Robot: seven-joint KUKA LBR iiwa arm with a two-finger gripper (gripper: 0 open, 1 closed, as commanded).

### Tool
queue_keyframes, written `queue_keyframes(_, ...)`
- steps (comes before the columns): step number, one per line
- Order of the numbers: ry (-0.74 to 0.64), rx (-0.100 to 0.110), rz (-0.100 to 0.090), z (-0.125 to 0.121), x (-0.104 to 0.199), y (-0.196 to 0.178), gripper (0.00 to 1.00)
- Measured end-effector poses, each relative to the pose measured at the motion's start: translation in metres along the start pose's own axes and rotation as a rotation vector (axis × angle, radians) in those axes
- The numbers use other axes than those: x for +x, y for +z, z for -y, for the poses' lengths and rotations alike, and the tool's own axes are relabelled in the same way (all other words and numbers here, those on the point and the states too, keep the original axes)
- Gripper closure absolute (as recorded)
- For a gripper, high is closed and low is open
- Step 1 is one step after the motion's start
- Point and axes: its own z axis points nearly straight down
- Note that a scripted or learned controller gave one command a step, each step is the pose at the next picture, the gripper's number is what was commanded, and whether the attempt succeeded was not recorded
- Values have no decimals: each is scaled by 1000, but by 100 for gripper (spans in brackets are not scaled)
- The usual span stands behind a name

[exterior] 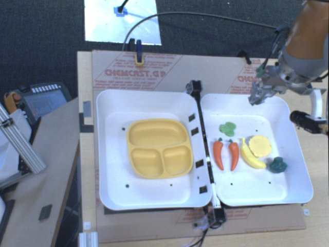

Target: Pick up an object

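Note:
The right bin point(288, 189) holds two orange-red carrots point(218, 154) point(234, 155) side by side, a small green broccoli piece point(226, 129), a yellow banana point(251, 157), a round yellow slice point(260, 145) leaning on the banana, and a dark green piece point(278, 164). My gripper point(256, 98) hangs over the far edge of the right bin, above and behind the food items, with nothing visible between its fingers.
The left bin point(110, 153) carries a yellow divided tray point(159, 147). A black divider strip point(200, 138) runs between the bins. A cable arcs over the cardboard behind. A teach pendant point(43, 102) lies on the left table.

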Motion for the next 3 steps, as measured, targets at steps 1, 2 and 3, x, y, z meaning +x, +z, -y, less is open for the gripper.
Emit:
queue_keyframes(1, 0, 1, 0, 6, 47, 18, 100)
queue_keyframes(2, 0, 3, -1, 21, 95, 35, 100)
queue_keyframes(3, -1, 2, -2, 36, 148, 30, 100)
